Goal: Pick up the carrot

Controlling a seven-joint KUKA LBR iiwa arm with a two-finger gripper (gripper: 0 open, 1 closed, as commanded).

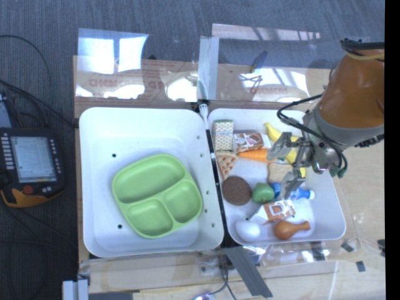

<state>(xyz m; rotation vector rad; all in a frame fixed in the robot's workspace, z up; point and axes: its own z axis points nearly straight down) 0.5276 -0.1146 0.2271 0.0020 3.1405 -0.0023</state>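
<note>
Nearest in the right bin (334, 227) lie a white egg (248, 230) and a brown drumstick (290, 229), with a small orange-and-white packet (279, 210) just beyond. Farther in sit a round brown cookie (237, 190) and a green vegetable (263, 192). The left bin (100, 136) holds a green divided plate (157, 194). The tool (294, 167) hangs over the right bin's middle; whether it is spread or pressed together cannot be told. The carrot (255, 155) lies just left of it, beside a pizza slice (225, 164). A banana (272, 132) lies farthest.

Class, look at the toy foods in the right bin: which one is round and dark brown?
The cookie, a flat dark brown disc beside the green vegetable; the other foods are paler or elongated.
</note>
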